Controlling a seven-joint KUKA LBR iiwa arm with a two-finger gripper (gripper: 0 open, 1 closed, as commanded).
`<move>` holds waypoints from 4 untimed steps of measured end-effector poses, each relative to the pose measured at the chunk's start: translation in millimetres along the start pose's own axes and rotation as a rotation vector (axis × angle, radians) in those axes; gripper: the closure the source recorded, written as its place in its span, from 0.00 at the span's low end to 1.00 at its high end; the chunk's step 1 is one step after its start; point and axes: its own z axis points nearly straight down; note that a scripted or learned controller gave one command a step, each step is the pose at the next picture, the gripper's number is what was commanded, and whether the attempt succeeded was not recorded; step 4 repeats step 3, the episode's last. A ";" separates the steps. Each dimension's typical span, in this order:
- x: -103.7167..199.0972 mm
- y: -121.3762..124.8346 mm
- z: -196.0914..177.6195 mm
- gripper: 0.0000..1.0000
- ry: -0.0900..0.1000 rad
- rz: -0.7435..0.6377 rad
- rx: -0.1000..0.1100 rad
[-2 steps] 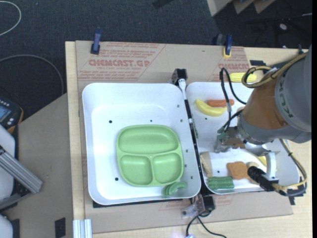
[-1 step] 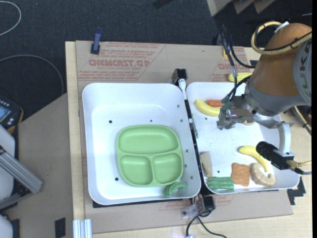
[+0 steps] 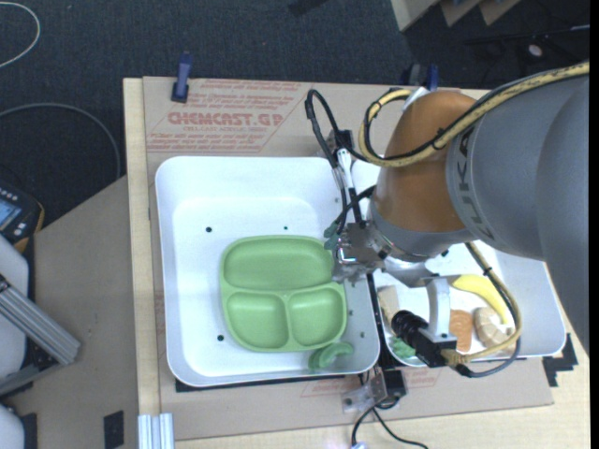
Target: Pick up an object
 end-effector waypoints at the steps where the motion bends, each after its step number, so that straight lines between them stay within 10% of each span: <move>1: 11.2 1.3 -166.1 1.00 0.000 0.007 -0.026; 2: -56.4 -4.4 -224.5 1.00 -0.006 0.015 -0.012; 4: -1.5 -4.2 -159.5 1.00 -0.004 0.007 0.001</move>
